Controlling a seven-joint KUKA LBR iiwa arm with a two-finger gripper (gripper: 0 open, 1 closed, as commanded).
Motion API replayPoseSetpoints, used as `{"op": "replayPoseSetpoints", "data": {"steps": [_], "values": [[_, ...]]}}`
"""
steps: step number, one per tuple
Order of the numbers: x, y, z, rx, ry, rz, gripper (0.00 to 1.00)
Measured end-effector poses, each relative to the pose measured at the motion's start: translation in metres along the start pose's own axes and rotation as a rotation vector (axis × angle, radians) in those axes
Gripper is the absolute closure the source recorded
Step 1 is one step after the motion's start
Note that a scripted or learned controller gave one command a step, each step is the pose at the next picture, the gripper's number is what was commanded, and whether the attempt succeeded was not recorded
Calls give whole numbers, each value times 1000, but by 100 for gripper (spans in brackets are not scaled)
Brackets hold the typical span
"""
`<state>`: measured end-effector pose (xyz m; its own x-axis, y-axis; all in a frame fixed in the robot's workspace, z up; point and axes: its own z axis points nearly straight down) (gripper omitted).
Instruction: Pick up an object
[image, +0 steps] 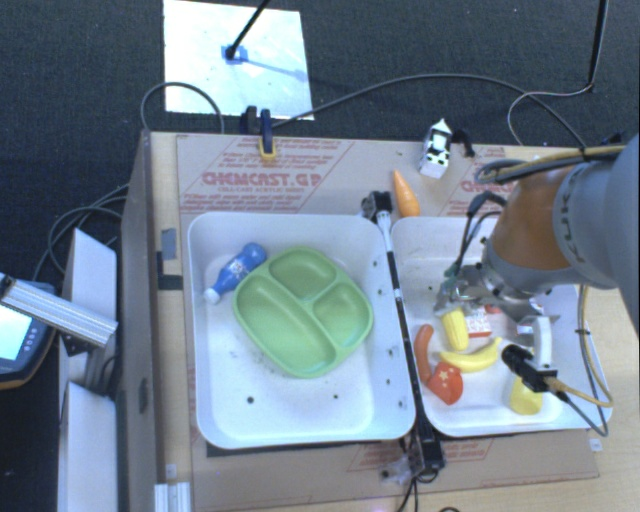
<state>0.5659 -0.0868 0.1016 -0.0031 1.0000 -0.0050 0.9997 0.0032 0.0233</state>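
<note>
The right bin (430, 240) holds several toy foods. A short yellow corn piece (454, 327) lies next to a red-and-white packet (481, 321), with a banana (470, 355) just below them. A red chilli (425, 350) lies near the divider, a red strawberry-like piece (446, 383) sits toward the front, and a yellow lemon (525, 397) is at the front right. My gripper (460, 296) hangs low over the bin, just above the corn piece and the packet. The grey wrist with its orange band (530, 225) hides the bin's back right part.
The left bin (215, 400) holds a green divided plate (302, 310) and a blue-and-white bottle (234, 271) at its back left. An orange carrot (405, 194) and a small black-and-white cow figure (436, 150) lie on the board behind the bins. Cables run along the back.
</note>
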Motion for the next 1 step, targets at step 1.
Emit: {"op": "replayPoseSetpoints", "data": {"steps": [1], "values": [[62, -1, -84, 21, 6, 0, 100]]}}
